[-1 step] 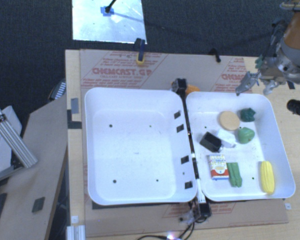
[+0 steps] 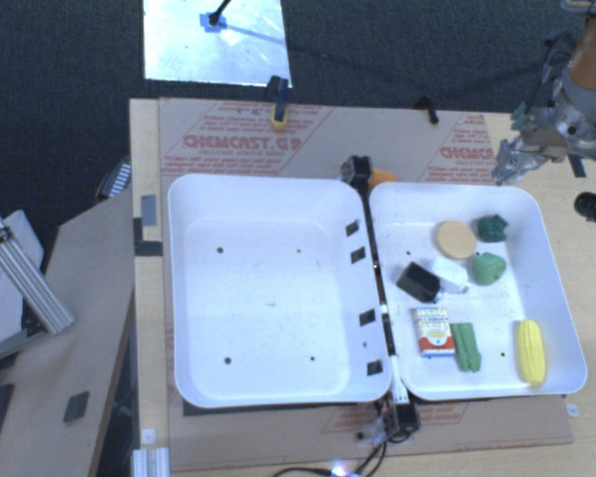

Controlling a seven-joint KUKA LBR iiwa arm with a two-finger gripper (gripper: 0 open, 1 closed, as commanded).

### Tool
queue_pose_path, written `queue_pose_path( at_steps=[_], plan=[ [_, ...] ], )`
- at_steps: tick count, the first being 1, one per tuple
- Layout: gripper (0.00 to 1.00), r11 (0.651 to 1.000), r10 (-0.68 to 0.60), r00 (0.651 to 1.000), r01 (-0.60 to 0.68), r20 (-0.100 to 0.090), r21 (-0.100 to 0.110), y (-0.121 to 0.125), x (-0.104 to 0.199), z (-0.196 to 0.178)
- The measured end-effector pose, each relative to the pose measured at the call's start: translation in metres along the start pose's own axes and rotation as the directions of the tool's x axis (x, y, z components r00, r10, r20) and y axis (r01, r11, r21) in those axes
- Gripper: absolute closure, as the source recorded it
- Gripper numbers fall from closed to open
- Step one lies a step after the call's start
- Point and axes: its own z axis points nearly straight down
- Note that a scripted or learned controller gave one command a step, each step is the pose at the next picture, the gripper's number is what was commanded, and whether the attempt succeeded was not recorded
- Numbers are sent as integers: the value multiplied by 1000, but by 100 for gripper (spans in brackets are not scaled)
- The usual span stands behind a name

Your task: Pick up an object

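Objects for the pick all lie in the white bin on the view's right point(image 2: 554, 266), none of them lifted. Near its far edge you have a round tan disc point(image 2: 457, 238) with a dark green lump point(image 2: 493, 228) just beside it, towards the arm's side. Nearer the camera from those sits a lighter green lump point(image 2: 489, 267), and next to it a small white piece point(image 2: 452, 274) that touches a black block point(image 2: 417, 282). Towards the near edge a little red and white box point(image 2: 433, 331) lies beside a long green piece point(image 2: 466, 347), and a yellow corn cob point(image 2: 529, 351) rests close to the bin's right wall.

Your claw point(image 2: 504, 167) hangs outside the bin, past its far right corner, over the bench and clear of every item. It is small and blurred at this angle, so you cannot tell whether it is spread or pressed together; nothing can be seen in it.

The other white bin point(image 2: 179, 266) stands alongside on the left, the two joined along a dark seam with clips. An orange thing point(image 2: 382, 178) peeks out just behind the far end of that seam. Both bins stand on a board with red lettering point(image 2: 243, 137).
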Motion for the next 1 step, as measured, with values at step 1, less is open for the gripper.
queue_pose_path(
  at_steps=[1],
  plan=[
    [100,1000,-2,1000,2,3,-15,17,26,-146]
  ],
)
